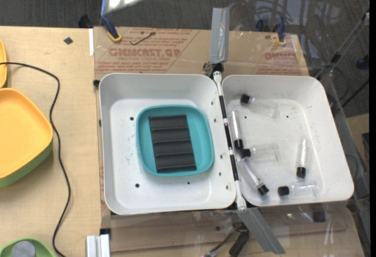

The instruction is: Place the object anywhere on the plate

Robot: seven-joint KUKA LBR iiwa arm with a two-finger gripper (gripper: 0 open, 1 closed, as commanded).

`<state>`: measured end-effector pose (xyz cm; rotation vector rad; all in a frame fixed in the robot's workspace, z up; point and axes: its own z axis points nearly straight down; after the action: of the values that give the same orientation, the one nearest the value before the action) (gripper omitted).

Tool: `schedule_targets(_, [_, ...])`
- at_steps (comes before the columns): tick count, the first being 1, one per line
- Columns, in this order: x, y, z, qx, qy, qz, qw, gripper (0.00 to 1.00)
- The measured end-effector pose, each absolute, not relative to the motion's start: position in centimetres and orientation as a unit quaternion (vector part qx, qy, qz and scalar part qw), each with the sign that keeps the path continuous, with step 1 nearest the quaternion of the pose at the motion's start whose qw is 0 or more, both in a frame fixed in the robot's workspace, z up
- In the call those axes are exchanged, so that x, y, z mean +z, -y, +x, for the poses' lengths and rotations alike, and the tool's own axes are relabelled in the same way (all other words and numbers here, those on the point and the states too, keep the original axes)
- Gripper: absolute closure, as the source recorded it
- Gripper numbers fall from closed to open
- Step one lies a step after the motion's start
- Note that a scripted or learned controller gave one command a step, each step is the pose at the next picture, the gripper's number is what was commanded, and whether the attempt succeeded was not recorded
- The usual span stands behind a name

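A teal plate (204,138) with rounded corners lies in the left white bin (117,132). A black ribbed rectangular block (171,143) rests flat in the middle of the plate. The right white bin (329,115) holds several clear plastic tubes with black caps: one near the top left (258,103), one along the left wall (235,129), one at the right (302,159), one at the bottom left (254,179) and one at the bottom (296,189).
A clear plastic shield and brown cardboard (153,50) stand behind the bins. Yellow plates (20,132) are stacked on the wooden bench at the left, with a black cable (59,150) running past them.
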<state>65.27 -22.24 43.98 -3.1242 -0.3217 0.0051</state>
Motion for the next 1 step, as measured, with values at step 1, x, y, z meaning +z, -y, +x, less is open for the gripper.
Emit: schedule_targets(1, [43.98, 22.24, 65.27, 0.0016, 0.102, -0.995, 0.000, 0.00])
